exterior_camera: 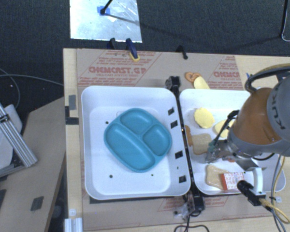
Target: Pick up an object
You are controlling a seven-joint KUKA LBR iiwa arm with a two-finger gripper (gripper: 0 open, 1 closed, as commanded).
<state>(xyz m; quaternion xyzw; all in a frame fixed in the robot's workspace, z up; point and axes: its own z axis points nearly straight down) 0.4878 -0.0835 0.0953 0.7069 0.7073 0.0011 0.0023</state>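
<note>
The jaws (216, 151) sit low in the right bin (280, 98), over a tan bread-like slice (201, 143); whether they are open or closed I cannot tell. Beside it lie a yellow lemon-like piece (203, 117) and a red-labelled packet (230, 181). The slice looks light, probably rigid toy food, best pinched across its short edges. The left bin (99, 100) holds a blue divided plate (137, 139).

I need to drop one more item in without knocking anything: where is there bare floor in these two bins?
Left bin: bare strips on all sides of the blue divided plate, widest along its near wall. Right bin: crowded with food pieces beneath the arm; only its far strip is bare.
</note>
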